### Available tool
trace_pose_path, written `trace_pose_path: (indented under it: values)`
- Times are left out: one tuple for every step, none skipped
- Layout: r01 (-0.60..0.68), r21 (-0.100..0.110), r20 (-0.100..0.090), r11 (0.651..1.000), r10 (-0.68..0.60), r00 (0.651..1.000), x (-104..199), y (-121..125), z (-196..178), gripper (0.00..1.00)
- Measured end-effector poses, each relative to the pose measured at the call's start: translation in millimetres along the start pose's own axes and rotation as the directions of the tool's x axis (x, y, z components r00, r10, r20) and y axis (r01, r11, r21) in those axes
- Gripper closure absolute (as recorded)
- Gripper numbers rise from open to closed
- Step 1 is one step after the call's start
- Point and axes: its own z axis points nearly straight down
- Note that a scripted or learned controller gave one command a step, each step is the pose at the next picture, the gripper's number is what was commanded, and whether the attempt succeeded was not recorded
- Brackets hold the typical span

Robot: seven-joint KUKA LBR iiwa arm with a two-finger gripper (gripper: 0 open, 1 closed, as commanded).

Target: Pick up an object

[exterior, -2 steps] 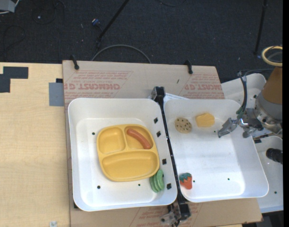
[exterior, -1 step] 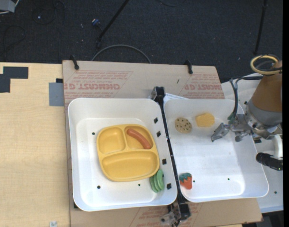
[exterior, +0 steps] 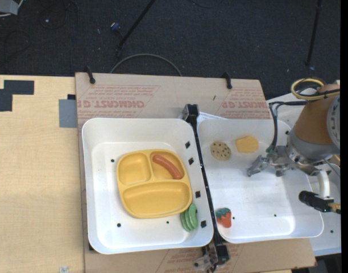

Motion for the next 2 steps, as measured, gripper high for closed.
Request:
trace_pose_path:
  values:
    - [-0.001, -0.001, 0.000, 1.000, 0.001, 1.000, -1, 0, -12, 1.00]
    - [0.003, -0.006, 0.002, 1.000, -0.003, 1.000, 5, 3, -57, 1.00]
